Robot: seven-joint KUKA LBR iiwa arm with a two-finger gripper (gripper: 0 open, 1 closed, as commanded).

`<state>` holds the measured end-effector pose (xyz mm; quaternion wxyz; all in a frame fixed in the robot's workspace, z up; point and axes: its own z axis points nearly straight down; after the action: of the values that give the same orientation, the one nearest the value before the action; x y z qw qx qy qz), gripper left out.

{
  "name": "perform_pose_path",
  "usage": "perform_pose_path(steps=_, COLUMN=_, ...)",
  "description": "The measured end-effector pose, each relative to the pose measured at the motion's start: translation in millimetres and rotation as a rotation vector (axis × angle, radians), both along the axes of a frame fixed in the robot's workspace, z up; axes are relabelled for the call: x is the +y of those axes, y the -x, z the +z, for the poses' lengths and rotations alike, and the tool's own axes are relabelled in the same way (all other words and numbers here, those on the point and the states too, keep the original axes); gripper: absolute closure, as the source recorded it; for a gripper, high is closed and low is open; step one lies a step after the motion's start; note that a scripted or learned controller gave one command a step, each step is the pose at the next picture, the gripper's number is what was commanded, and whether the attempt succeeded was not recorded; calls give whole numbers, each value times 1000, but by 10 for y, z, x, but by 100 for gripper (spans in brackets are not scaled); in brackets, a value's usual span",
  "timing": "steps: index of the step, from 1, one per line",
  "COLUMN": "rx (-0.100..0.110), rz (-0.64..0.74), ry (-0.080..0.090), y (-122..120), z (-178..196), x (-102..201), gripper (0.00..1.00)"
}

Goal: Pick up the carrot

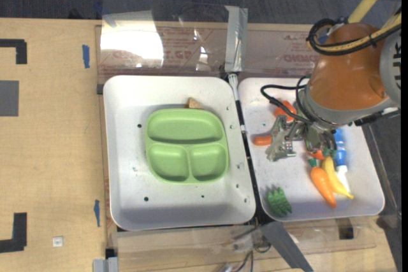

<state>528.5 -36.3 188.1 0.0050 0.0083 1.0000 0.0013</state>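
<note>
The carrot (322,185) lies in the right bin (376,200), down at about five o'clock in it. It is orange and long, and it slants so its thin tip points toward five o'clock. A yellow toy like a banana (338,179) lies touching its right side. A blue and white piece (340,151) sits just above the two, at about twelve o'clock from them.

The gripper (285,144) hangs over the middle of the same bin, at about ten o'clock from the carrot and a little apart from it. It looks loose with nothing in it, and no toy is between its fingers (278,150).

A small orange piece (262,140) lies at nine o'clock from the gripper, and another orange bit (285,110) at twelve o'clock from it. These are not the carrot, I think, so do not go for them. A green leafy toy (278,200) sits at six o'clock in the bin.

To do it well, I think the claw should move toward five o'clock until it is right over the fat middle of the carrot. It should turn so the fingers go across the carrot, not along it. One finger must slip between the carrot and the yellow toy, which is tight. Then go straight down, squeeze and lift slowly.

The left bin (121,137) holds a green tray (187,144) with three parts.
</note>
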Motion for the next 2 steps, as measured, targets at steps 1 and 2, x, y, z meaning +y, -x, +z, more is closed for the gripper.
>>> perform_pose_path(steps=1, rx=2, rz=93, ry=3, y=337, z=-896, x=-654, gripper=100)
perform_pose_path(steps=2, rx=-1, rz=200, ry=4, y=71, z=-5, x=-191, gripper=100)
